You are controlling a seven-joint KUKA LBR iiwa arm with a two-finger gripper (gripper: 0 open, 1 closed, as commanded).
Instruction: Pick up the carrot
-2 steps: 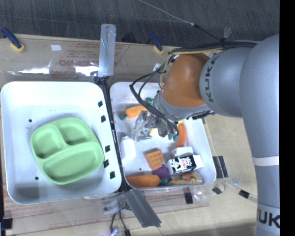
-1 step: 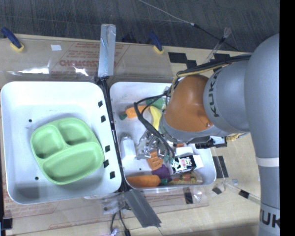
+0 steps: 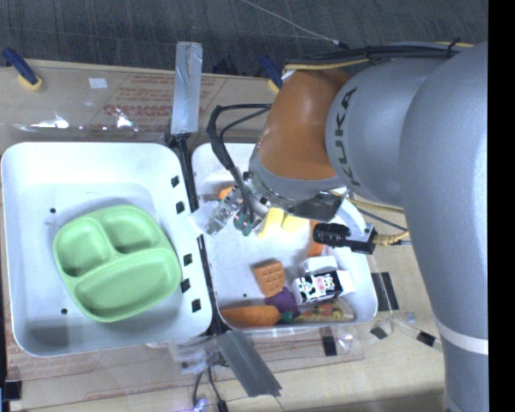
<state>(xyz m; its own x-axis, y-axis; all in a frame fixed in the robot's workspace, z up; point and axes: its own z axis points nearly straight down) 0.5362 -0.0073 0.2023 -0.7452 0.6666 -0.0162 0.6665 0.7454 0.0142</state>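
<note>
1. The grey arm (image 3: 412, 127) with its orange band (image 3: 305, 127) is reaching in from the right and hanging over the right-hand bin (image 3: 365, 303), covering much of its upper half.
2. The gripper (image 3: 236, 213) is hovering low near that bin's left wall, in the upper-left part; I cannot tell from here how its jaws are standing, since the metal parts are blurring together.
3. The carrot (image 3: 251, 316) is lying on its side along the bin's near edge, towards the lower-left corner, well apart from the gripper.
4. Just right of the carrot a purple item (image 3: 282, 300) is sitting, with a waffle-patterned tan piece (image 3: 269, 275) above it and a black-and-white cow-print box (image 3: 319, 286) further right.
5. A yellow piece (image 3: 275, 221) is peeking out beside the gripper.
6. In the left bin (image 3: 34, 170) a green divided plate (image 3: 116, 260) is resting flat.
</note>
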